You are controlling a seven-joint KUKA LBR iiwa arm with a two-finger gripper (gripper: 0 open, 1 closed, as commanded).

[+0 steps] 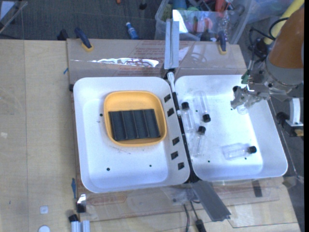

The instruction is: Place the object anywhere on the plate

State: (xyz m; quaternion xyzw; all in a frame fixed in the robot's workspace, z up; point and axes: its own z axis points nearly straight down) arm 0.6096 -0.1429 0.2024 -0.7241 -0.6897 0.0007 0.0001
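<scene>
Plate: a yellow plate (134,116) with rounded corners sits in the left bin (91,158), and a dark ribbed block (133,124) lies flat on it, covering most of its middle.
Right bin: the right bin (270,144) holds several clear vials with black caps.
Vials near the divider: four of them (193,124) lie close together along the left side of the right bin, close beside the wall between the two bins.
Lone vial: one vial (238,151) lies on its side apart from the others, toward the near right corner of the right bin, its black cap pointing right.
Gripper: the gripper (240,102) hangs over the upper right part of the right bin, well apart from the lone vial; I cannot tell how its fingers stand, and nothing shows between them.
Arm: the orange band (289,42) rises at the right edge above the gripper.
Between gripper and plate: the raised wall with black clips (173,124) and the cluster of vials lie between them.
Background: a clear box of colourful odds and ends (207,8) stands behind the bins.
</scene>
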